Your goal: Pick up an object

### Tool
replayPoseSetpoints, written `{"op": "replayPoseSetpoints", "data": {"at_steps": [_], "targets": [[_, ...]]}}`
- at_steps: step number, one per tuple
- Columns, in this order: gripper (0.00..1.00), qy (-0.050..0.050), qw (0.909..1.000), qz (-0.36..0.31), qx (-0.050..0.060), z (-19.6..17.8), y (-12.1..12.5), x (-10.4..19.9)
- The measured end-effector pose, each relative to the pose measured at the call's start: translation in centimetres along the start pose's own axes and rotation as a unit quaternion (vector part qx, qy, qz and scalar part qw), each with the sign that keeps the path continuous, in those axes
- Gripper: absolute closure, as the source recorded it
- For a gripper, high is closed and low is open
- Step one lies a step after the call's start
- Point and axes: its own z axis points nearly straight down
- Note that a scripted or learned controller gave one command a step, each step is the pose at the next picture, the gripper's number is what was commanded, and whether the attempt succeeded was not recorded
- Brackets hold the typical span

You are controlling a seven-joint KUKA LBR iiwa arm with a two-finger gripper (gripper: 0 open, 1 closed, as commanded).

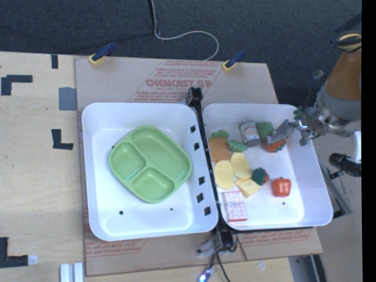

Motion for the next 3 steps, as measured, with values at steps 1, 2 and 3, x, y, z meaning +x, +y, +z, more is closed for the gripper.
{"op": "replayPoseSetpoints", "data": {"at_steps": [1,2,3], "targets": [[0.0,0.0,1.0,-0.001,0.0,10.9,3.4,-1.1],[0.0,-0.006,0.9993,-0.005,0.036,10.9,6.5,2.8],[0.0,-0.008,0.9999,0.003,-0.006,10.2,2.4,7.3]]}}
